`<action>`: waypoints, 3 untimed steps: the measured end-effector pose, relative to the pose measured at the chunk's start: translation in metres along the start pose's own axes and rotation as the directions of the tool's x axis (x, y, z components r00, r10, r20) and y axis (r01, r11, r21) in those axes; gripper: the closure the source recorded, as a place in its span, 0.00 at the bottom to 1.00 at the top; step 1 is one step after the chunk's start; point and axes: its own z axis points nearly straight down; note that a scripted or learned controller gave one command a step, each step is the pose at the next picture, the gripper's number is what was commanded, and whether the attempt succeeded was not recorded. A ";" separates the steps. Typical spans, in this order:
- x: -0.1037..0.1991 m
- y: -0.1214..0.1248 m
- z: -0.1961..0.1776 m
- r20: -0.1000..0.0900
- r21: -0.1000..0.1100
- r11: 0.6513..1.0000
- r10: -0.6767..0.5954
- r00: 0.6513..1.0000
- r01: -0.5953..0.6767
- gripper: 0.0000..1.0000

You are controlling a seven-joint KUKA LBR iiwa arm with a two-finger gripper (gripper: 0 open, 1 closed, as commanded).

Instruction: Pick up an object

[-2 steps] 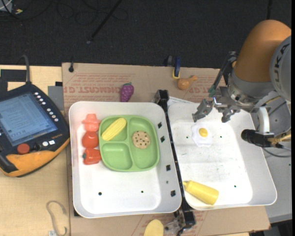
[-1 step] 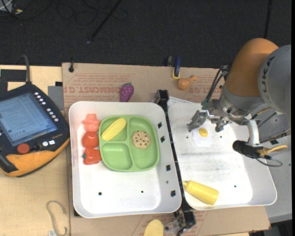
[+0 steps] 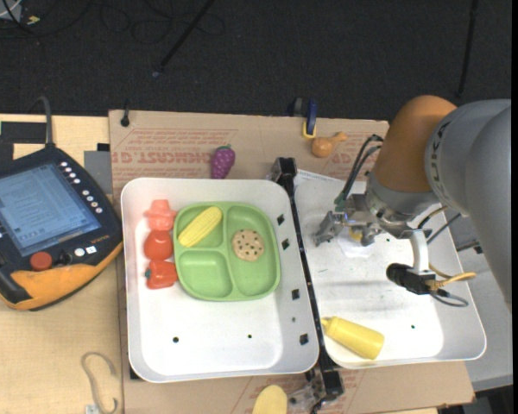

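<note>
Yellow bottle (image 3: 354, 335), smooth and rounded, lay on its side in the right bin (image 3: 414, 317), nearer the camera than the tool (image 3: 332, 227) and well apart from it. The tool was hard to make out beneath the wrist; whether it was clenched or released could not be told. To the tool's left, a green compartmented plate (image 3: 216, 276) held a ridged corn cob (image 3: 198, 225) and a speckled cookie (image 3: 248, 245).

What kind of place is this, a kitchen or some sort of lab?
Most likely a robotics lab bench, not a kitchen. A robot arm reaches over the right bin, a teach pendant lies at the far left, and the corn and cookie on the green tray look like toys.
</note>
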 end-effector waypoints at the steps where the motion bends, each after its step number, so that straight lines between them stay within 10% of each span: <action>1: 0.001 0.000 0.016 0.002 -0.005 1.000 0.003 1.000 -0.003 0.00; 2: -0.002 0.001 0.004 0.003 -0.008 1.000 0.010 1.000 -0.010 1.00; 3: 0.001 -0.008 -0.053 0.001 -0.009 1.000 0.008 1.000 -0.008 1.00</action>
